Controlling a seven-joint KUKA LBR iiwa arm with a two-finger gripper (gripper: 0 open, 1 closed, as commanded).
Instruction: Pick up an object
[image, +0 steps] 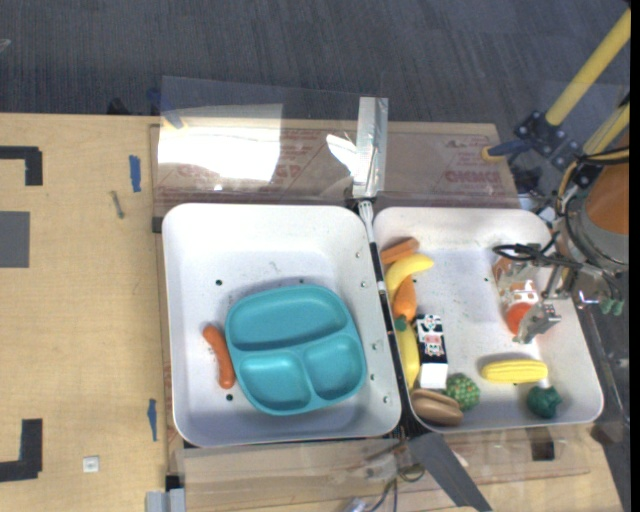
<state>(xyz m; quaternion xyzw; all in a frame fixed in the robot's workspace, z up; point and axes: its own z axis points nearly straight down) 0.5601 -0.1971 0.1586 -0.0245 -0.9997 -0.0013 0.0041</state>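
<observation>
Spanning the wooden counter (80, 330), two white bins (190, 250) sat side by side; grey carpet (300, 50) lay beyond. The gripper (530, 305) hovered over the right bin; finger state could not be determined.

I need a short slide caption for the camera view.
Pincer low in right bin among toy food; teal tray in left bin.

Both white bins, the left bin (190, 300) and the right bin (470, 235), look like smooth, slightly glossy plastic. In the left bin, the teal divided tray (295, 348) is smooth matt plastic, and the orange sausage (219, 356) beside it looks glossy. The bench (70, 330) around the bins is matt, pale wood board. Behind them, a clear plastic sheet (250, 150) shines with glare.
</observation>
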